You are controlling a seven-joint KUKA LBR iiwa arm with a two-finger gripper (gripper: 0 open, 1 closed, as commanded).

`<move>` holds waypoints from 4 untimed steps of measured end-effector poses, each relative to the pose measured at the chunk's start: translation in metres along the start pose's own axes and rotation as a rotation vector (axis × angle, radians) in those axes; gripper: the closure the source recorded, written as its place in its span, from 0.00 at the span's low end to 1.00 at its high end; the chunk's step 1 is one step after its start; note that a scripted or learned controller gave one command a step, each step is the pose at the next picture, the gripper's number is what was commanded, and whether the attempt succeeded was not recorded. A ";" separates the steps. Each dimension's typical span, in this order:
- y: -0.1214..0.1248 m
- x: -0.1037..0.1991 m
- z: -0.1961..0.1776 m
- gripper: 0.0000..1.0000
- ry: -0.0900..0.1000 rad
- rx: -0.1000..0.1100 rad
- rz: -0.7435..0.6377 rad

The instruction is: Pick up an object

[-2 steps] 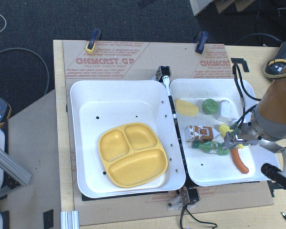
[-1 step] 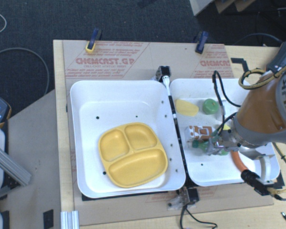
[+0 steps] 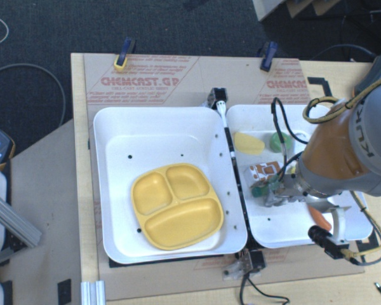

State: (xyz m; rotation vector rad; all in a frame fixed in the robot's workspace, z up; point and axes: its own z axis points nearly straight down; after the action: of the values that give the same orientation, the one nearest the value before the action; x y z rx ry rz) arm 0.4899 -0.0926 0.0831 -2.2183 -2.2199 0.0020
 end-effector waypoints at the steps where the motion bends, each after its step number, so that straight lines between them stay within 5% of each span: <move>1: 0.000 0.000 -0.012 1.00 -0.001 -0.003 0.002; 2: 0.000 0.000 -0.022 1.00 -0.002 -0.005 0.002; 3: 0.021 0.071 -0.106 1.00 -0.001 -0.012 -0.006; 4: -0.011 0.065 -0.222 1.00 -0.001 -0.016 -0.001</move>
State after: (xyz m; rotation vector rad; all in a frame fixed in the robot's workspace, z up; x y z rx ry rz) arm 0.4800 -0.0275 0.3057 -2.2261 -2.2299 -0.0150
